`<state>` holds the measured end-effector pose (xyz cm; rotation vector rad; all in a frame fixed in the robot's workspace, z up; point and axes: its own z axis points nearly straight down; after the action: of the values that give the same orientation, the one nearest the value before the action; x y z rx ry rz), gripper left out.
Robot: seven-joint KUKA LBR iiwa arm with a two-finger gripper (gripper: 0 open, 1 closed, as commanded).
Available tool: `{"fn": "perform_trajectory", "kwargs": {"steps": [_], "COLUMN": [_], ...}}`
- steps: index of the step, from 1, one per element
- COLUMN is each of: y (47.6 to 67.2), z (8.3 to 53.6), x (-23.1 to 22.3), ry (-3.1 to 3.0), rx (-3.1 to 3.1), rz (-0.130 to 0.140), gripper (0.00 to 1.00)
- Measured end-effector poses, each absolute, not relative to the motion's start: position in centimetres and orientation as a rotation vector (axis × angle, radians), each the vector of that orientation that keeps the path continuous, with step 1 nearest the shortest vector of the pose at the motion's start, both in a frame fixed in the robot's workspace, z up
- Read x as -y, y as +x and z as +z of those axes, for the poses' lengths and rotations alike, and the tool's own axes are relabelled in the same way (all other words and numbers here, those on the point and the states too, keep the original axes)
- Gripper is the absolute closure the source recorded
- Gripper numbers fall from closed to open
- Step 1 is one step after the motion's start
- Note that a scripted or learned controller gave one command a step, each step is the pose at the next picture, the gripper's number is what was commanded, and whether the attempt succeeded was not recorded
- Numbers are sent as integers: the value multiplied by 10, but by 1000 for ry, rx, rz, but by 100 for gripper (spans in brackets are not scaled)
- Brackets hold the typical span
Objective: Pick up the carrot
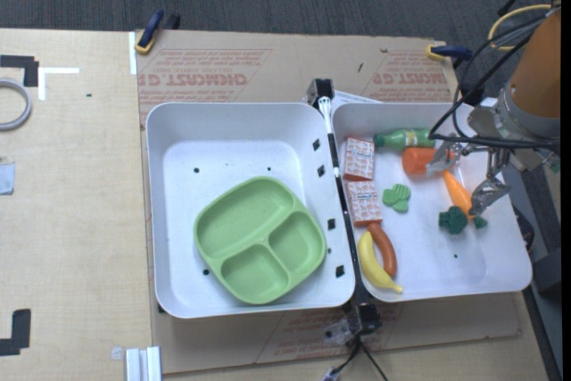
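In the right bin (500, 277) — carrot (457, 191) just beside the tool (477, 183).

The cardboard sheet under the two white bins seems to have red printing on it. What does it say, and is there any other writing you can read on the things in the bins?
Cardboard sheet, left print: upside down in red, too blurred to read for certain.
Cardboard sheet, right print: the same kind of red print, also too blurred.
Two small cartons in the right bin: red and white print, too small to read.
Green bottle: label too small to read.
Green tray: no writing.
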<state>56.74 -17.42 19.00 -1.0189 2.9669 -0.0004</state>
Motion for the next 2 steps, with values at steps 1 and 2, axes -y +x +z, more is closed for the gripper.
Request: {"fn": "perform_trajectory", "kwargs": {"steps": [1, 2], "y": [584, 566], "z": [116, 93], "x": [168, 175], "ry": [-1299, -1710], "rx": [-2857, -2632], "rz": [0, 1], "gripper": [0, 0]}}
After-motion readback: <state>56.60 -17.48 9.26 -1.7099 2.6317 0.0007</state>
